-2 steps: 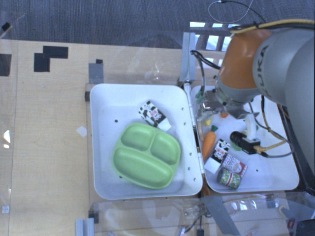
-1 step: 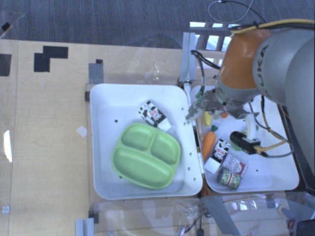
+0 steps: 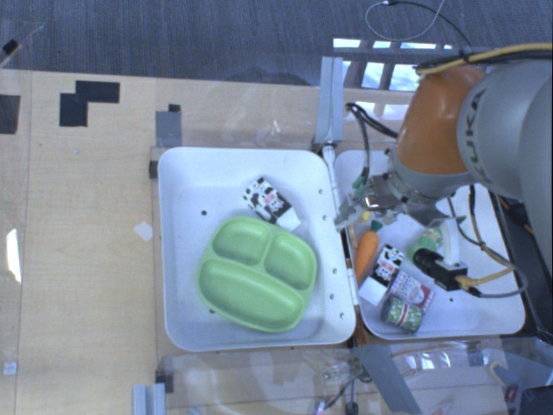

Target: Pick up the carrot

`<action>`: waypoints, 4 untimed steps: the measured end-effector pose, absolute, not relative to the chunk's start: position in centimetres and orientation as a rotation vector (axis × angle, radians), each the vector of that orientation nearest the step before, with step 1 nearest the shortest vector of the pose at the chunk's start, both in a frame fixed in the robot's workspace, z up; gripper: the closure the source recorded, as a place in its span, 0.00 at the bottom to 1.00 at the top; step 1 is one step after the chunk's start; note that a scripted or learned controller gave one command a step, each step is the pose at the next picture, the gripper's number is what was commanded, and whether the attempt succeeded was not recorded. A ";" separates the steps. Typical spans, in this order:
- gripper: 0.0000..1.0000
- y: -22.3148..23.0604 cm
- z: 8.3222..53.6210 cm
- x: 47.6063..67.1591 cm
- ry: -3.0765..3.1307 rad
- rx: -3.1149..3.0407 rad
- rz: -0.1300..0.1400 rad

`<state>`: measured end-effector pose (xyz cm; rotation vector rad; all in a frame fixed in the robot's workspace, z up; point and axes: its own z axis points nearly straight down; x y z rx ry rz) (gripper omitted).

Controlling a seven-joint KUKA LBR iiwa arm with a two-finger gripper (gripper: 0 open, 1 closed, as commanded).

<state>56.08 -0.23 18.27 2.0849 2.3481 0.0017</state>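
Note:
The orange carrot (image 3: pixel 366 254) lies in the right bin (image 3: pixel 505 318) close to its left wall, with its green-tipped end pointing up the view. My gripper (image 3: pixel 368 209) hangs right over that upper end, and from here I cannot tell whether it touches the carrot. The arm's orange band and grey body cover the back of the bin.
Next to the carrot are a cow-patterned carton (image 3: pixel 388 267), a red and green pack (image 3: pixel 406 303) and a green item (image 3: pixel 430 236). The left bin (image 3: pixel 181 188) holds a green divided plate (image 3: pixel 257 272) and another cow-patterned carton (image 3: pixel 267 201).

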 end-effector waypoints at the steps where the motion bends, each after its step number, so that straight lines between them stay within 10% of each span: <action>1: 0.00 -1.6 18.3 58.6 2.341 2.091 0.002; 2: 0.00 -10.7 13.6 53.7 2.272 2.169 0.000; 4: 0.00 -9.6 9.2 57.6 2.597 1.729 0.002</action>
